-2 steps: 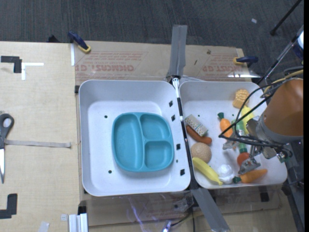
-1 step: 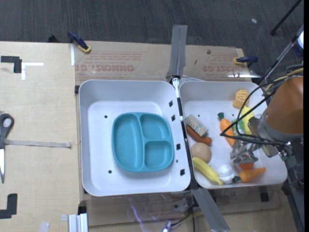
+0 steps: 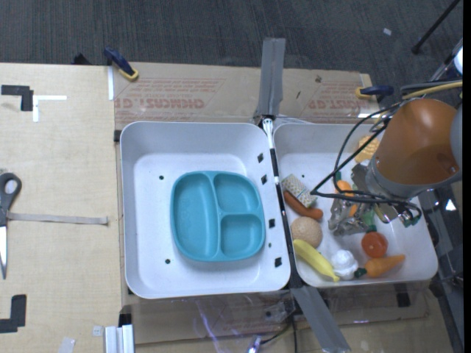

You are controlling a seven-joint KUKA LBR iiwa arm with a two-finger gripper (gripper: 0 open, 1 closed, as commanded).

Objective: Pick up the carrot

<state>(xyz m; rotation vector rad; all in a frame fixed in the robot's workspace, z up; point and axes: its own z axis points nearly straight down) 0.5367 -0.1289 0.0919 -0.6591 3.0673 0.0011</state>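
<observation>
Camera view. Item: carrot, orange, tapered, lying in the right bin at its near right corner, just beside a tomato. My gripper hangs over the middle of that bin, apart from the carrot; whether it is wide or narrow I cannot tell. Handling, by my judgement: light, stiff toy, smooth and likely slippery; take it across the thick middle. Neighbours: banana, sausage. Left bin: teal divided plate.

The arm's tool hung low inside the right bin, near a tomato. The carrot lay at that bin's front edge, beside a banana. A blue divided plate sat in the left bin.
</observation>
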